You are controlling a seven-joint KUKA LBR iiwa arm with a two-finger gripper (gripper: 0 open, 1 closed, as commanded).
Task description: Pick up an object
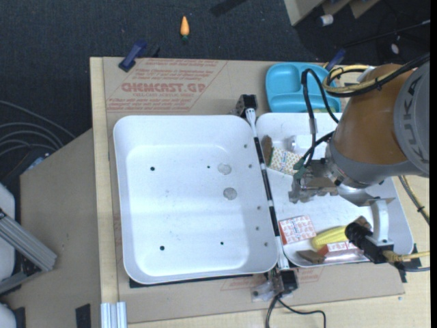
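Note:
My gripper [302, 185] hangs low in the right bin [404, 232], near its left wall, under the grey and orange arm. Just up and left of it lies a patterned white packet [283, 159], and beside that a small brown object [266, 145]. Toward the front of the bin lie a red-and-white box [295, 229], a yellow object [330, 236], a pink-and-white packet [339, 250] and a brown piece [310, 255]. The arm hides the middle and right of this bin.
The left bin [130, 183] is wide and shallow, with two small round grey marks on its floor. A light blue tray [292, 87] stands behind the right bin. A blue clip [132, 57] lies on the board at the back left.

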